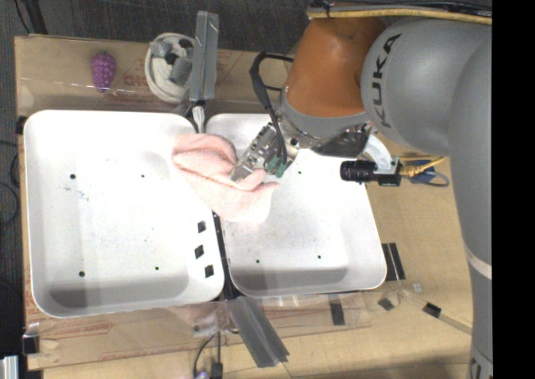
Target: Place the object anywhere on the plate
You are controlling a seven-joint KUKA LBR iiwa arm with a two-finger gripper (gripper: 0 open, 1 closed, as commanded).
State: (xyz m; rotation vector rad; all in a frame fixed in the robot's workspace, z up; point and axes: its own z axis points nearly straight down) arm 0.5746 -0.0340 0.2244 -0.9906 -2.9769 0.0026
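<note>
Looming closest to the camera, the grey arm [435, 76] is reaching in from the right, its bulky joint housing filling the upper right and an orange band [330, 64] showing just above the wrist. From there the wrist is angling down and to the left, ending in the tool [255, 160], which is sitting low over the ridge where the two white bins meet. A pink cloth [219, 170] is lying crumpled across that ridge, draped partly into the left bin [100, 210] and partly into the right bin [309, 235], with a fold hanging down toward the near side. The tool's tip is pressing into or resting against the right part of the cloth; whether its fingers are wide or closed around the fabric is not something I can tell, since the metal tip and the cloth are overlapping. A black cable [266, 89] is looping beside the wrist. On the wooden worktop [67, 76] behind the left bin, a small purple object [103, 70] is sitting near the far left corner, and a white roll [170, 66] is standing to its right.
</note>
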